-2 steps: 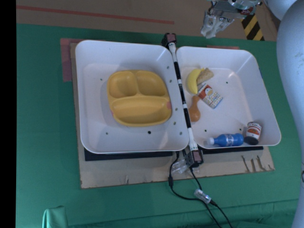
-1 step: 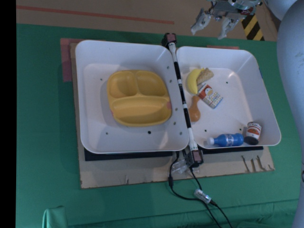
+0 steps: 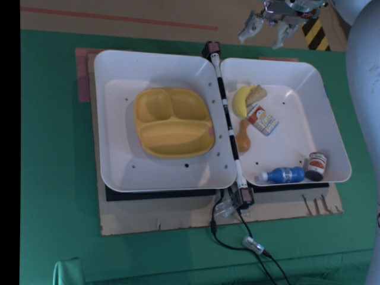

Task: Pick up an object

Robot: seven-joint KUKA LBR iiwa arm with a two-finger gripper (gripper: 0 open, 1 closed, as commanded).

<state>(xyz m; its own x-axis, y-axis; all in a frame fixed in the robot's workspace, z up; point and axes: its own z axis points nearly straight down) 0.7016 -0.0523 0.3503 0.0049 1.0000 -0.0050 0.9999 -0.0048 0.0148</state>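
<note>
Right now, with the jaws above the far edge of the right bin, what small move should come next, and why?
Probably bring the gripper toward the camera and down over the can. The jaws stand open with nothing between them, beyond the right bin's far rim. The can lies near that rim, beside the banana, so it seems the shortest reach.

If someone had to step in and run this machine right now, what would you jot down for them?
Hand: open, holding nothing, hovering above the far edge of the right bin.
Right bin holds: banana with a cracker-like piece against it, small carton, orange drumstick-shaped toy, blue bottle lying on its side, small can.
Left bin: yellow divided plate.
Done: nothing picked up yet.
Left: lower the hand onto one item, close, lift.
</note>
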